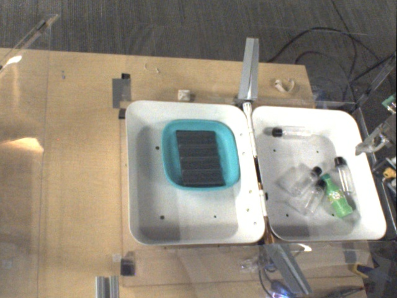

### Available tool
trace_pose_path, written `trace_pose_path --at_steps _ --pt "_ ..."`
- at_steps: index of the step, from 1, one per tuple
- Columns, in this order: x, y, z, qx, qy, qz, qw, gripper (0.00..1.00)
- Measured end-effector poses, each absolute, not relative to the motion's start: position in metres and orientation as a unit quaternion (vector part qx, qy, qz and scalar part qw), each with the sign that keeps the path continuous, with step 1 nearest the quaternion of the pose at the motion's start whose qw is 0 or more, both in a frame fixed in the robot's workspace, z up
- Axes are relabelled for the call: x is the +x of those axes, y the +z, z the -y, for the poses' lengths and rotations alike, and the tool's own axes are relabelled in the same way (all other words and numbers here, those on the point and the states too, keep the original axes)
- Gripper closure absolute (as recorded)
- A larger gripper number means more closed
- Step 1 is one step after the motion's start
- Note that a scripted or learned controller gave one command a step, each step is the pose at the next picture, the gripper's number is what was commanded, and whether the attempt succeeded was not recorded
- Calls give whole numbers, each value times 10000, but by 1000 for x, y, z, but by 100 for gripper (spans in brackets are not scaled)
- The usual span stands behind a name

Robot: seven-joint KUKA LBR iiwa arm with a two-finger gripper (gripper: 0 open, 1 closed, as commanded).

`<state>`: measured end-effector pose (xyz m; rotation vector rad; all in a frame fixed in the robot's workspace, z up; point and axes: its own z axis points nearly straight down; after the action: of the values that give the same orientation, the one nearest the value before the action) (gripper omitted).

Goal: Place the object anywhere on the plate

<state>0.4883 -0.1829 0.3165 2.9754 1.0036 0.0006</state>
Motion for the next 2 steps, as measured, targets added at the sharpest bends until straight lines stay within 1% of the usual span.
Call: trace_pose_path --at_steps 1,2 --pt "488 270 179 9581 4 -2864 2 0" --pt "488 257 169 9645 11 -2640 3 0"
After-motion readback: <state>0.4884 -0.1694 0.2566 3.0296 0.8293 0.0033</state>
